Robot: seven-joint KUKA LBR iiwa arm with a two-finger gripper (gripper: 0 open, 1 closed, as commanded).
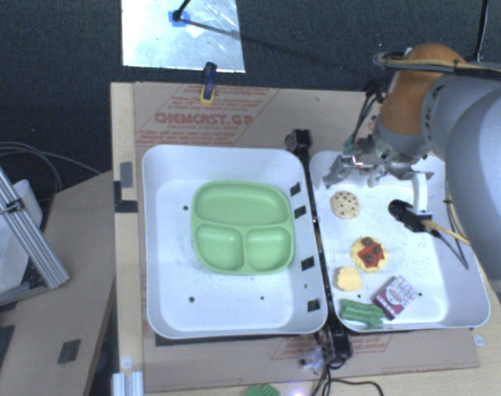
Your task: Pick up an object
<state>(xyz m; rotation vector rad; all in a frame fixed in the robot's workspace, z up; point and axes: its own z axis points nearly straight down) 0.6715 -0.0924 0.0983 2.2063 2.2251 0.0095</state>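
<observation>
Nearest the camera, at six o'clock in the right bin [473, 304], a green pod [361, 313] was seen beside a maroon packet [396, 295], with a yellow piece [348, 279] and a small pizza [369, 254] just above them. A cookie [345, 205], round and without a long axis, was judged the likeliest pick, lying just at six o'clock from the gripper [359, 165], which hung at the bin's twelve o'clock end. Whether anything was gripped could not be told; the green plate [242, 226] lay in the left bin [163, 246].
</observation>
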